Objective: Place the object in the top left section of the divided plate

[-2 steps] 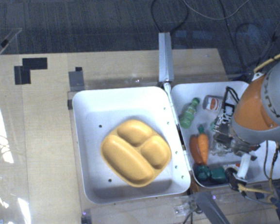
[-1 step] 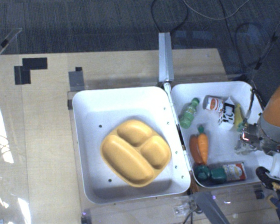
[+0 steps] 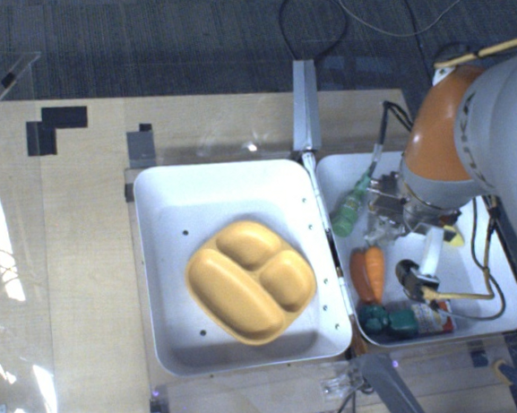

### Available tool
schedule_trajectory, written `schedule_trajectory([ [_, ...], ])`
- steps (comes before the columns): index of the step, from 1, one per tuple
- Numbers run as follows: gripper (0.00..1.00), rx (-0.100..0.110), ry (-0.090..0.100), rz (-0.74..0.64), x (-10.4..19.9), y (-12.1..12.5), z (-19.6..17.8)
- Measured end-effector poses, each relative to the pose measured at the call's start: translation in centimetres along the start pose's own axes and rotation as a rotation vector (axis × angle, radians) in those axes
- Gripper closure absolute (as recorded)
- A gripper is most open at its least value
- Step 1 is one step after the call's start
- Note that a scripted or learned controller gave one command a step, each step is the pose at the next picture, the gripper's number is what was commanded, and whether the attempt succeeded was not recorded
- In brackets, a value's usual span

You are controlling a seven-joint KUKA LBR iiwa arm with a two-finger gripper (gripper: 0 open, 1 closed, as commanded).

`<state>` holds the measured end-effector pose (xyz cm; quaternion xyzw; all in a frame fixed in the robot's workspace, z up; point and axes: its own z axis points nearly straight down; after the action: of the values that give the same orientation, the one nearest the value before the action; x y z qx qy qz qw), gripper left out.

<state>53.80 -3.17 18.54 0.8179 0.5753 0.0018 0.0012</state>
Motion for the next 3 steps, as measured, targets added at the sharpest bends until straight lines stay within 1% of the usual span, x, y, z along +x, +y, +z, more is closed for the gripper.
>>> schedule_trajectory([
  [1,1.00,0.004,-0.001,-0.111,6.1,-6.1,0.1],
  [2,1.00,0.001,0.000,-0.161,5.6,-4.7,-0.2],
  [3,1.00,0.001,0.001,-0.499,4.8,-7.1,0.1],
])
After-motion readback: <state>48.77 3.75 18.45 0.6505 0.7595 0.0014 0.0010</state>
